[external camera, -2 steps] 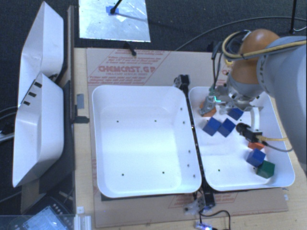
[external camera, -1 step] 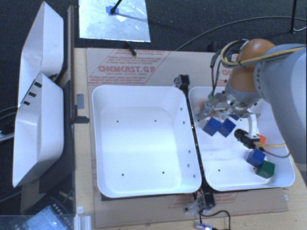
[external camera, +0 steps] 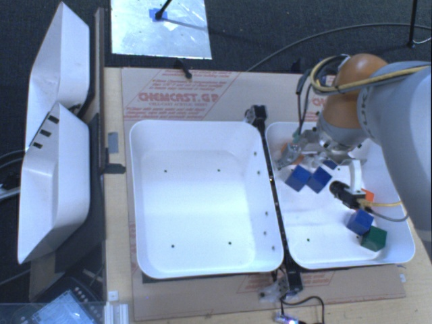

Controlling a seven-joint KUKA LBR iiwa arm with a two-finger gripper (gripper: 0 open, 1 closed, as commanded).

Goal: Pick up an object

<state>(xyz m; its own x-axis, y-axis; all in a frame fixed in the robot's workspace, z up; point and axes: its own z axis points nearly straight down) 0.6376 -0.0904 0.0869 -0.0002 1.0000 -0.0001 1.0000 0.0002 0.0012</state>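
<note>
Over the back left of the right bin (external camera: 317,238), hanging low from the wrist: the fingers (external camera: 295,155), spread or pressed together impossible to tell from this slanted look down. Just in front of them, on the bin floor, a blue cube (external camera: 297,178) and, right beside it, a second blue cube (external camera: 320,179), the two touching or nearly so. Further toward the bin's front right corner, well apart from that pair, a third blue cube (external camera: 360,221) with a green cube (external camera: 374,238) tucked against its front right side. Above and behind, reaching in from the right, the grey arm (external camera: 398,106), its orange band (external camera: 361,73) over the bin's back edge. Across the divide, to the left, the left bin (external camera: 202,201), white and shallow like its neighbour. Under both, a pale sheet printed in red (external camera: 182,96), laid on the tan worktop (external camera: 115,248). Off the worktop's left edge, two more white trays (external camera: 57,147) propped at a tilt; beyond the back edge, a shiny square plate (external camera: 160,19) on dark flooring.
</note>
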